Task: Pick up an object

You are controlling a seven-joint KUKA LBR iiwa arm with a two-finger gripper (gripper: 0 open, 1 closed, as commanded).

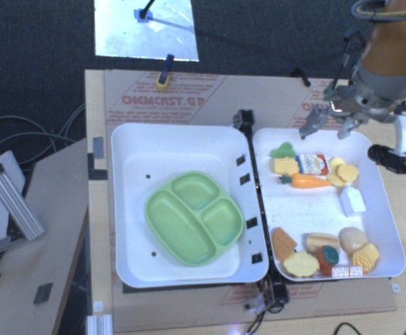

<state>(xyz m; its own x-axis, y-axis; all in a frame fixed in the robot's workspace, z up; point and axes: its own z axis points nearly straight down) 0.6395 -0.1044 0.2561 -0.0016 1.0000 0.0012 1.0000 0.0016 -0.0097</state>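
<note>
My gripper [331, 124] hangs open above the far edge of the right bin [391, 236], with nothing between its fingers. Just below it in that bin lie a green piece [282, 149], a yellow block [285, 165], a red and blue packet [312, 163], an orange carrot [308, 181], yellow pieces [344, 172] and a white block [352, 200]. Near the front of the bin sit a brown cracker [283, 243], a yellow round piece [300, 264], a bread roll [322, 241], a red and teal piece [328, 257], a beige ball [352, 239] and a corn piece [365, 257].
The left bin [130, 159] holds a green divided plate [193, 217]. A black clip divider [250, 180] runs between the two bins. Cardboard [189, 96] lies under both bins. A grey metal rail [8, 194] stands at the left.
</note>
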